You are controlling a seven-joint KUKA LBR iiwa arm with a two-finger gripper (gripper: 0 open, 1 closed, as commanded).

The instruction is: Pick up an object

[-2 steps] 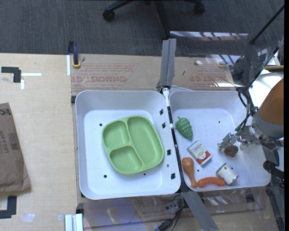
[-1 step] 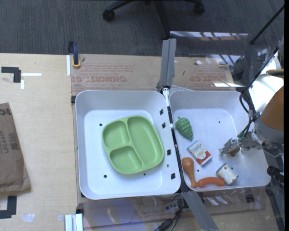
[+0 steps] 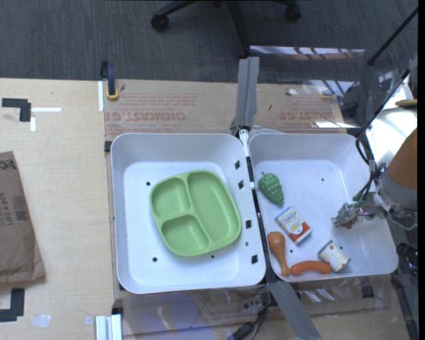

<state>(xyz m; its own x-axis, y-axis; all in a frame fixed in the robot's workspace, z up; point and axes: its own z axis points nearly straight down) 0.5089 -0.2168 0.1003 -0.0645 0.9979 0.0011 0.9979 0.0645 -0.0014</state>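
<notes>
The two-finger gripper (image 3: 344, 217), its opening impossible to judge, is being held over the right white bin (image 3: 319, 149), the small white cylindrical can (image 3: 333, 256) lying just nearer.

floor: dark carpet (image 3: 99, 33) | furniture: office chair base (image 3: 226, 10) | bench: wood (image 3: 60, 172)

Bright, even overhead light; white glare on the arm (image 3: 398, 126); soft shadows, slight blur.
</notes>
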